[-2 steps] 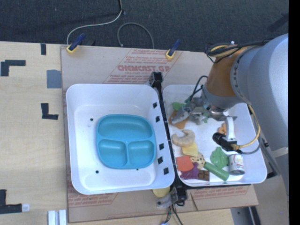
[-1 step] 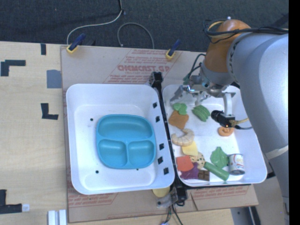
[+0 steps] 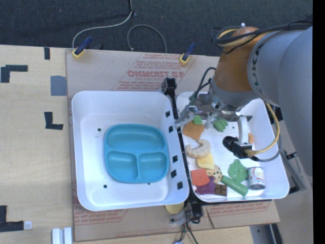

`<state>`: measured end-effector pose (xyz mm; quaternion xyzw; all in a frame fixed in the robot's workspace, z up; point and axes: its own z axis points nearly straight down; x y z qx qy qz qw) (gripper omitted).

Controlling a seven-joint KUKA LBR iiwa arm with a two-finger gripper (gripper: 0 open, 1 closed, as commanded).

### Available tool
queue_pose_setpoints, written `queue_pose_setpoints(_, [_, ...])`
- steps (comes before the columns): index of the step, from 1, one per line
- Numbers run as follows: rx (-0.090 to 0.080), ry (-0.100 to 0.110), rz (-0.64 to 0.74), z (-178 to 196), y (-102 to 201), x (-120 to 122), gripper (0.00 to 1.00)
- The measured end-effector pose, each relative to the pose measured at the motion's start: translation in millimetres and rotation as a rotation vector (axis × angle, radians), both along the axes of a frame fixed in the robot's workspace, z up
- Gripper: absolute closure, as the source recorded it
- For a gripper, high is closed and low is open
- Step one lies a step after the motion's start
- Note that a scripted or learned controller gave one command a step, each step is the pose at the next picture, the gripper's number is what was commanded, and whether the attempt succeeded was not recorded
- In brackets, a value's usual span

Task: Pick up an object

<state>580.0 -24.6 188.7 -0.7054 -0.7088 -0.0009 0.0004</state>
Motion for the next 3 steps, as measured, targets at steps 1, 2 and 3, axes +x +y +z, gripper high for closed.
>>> queue_pose_setpoints(1, [-0.003,0.002,-0.006,-5,-31,3,0.0])
queue_pose_setpoints(2, [-0.003,0.006,-0.009,-5,-59,-55,0.0])
queue_pose_setpoints(3, [-0.001,-0.003,0.002,-5,-18,26,0.0])
